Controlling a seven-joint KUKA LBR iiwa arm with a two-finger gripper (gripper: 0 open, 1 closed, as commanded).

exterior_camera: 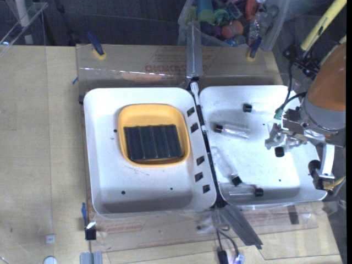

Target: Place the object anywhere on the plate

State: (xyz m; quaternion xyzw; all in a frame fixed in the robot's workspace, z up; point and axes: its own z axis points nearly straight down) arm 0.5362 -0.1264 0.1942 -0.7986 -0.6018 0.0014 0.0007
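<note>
Illumination: even, moderately bright, apparently from overhead. Glare: soft sheen registered on the two shallow white plastic bins (99, 147), strongest on the floor of the right-hand one. Shadows: faint and short, noted beneath the rounded yellow plate (125, 117) and under the grey robot arm with orange band (330, 87). Background above the pale wooden table (38, 147): dim, detail lost. Sharpness: generally soft, low resolution; the arm, nearest the lens, slightly blurred. Small clear tubes barely resolved.
</note>
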